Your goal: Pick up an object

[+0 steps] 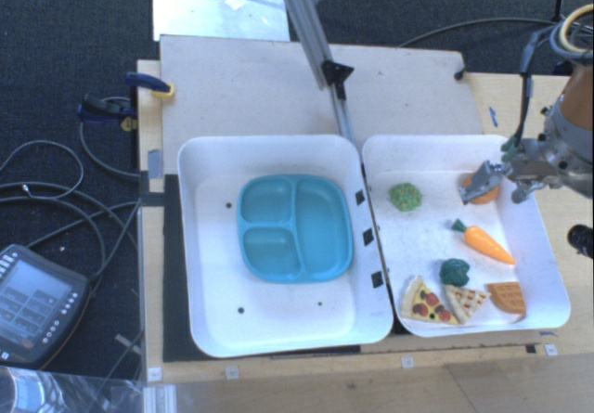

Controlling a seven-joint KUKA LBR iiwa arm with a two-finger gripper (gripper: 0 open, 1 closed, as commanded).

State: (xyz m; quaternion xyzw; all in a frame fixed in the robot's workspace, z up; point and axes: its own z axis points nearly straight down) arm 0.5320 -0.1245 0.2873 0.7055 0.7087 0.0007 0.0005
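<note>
Orange toy food piece (484,196) lies in the right bin (557,309), near that bin's far right corner, and it is the object closest to my fingers (484,183). I judge it the likely target, though the task names no particular item.

Findings:
- My fingers sit low over the far right part of the right bin, directly at the orange piece and partly covering it. Whether they are spread or closed, I cannot tell; the metal tips blur against the object. No object is visibly lifted between them.
- Other contents of the right bin: a green broccoli-like lump (405,197) toward the far left; a carrot (484,242) at mid-right; a dark green piece (454,271) nearer the front; a pizza slice (424,301), a second wedge (465,301) and a brown biscuit-like piece (507,297) along the front edge.
- The left bin (200,309) holds a blue divided tray (295,227), resting flat at its centre.

Progress assessment: approach appears complete, with the arm positioned at an object. Grasp is unconfirmed. Lift is not yet done, as the orange piece appears to rest on the bin floor. Remaining: secure the piece and raise it clear of the bin
</note>
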